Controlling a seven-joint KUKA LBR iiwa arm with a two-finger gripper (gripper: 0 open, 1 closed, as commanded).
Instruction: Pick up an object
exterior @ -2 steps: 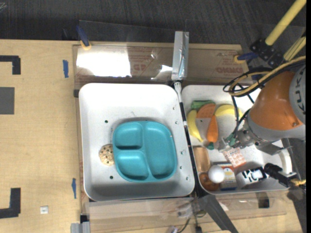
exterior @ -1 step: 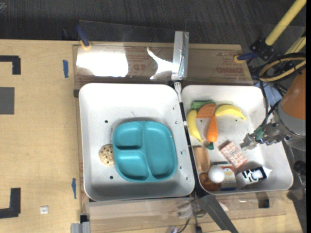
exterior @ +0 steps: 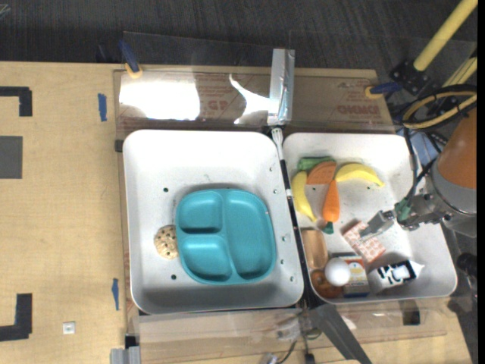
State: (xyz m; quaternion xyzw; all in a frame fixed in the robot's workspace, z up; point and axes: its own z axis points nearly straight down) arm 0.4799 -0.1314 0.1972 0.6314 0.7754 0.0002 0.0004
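The gripper (exterior: 377,222) sits low in the right bin (exterior: 394,149), right over a red-and-white packet (exterior: 364,243); whether the jaws are open or closed, I cannot tell. Nearby lies a black-and-white pack (exterior: 397,272), print unreadable. Carrot (exterior: 331,200) and bananas (exterior: 359,174) crowd the far side. In the left bin (exterior: 197,146), a teal tray (exterior: 225,234) and a cookie (exterior: 166,241).

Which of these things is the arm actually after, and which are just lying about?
For the job: hand; right white bin's pickable items: yellow banana, orange carrot, white egg.

Lying about: teal divided plate, round cookie, left white bin.
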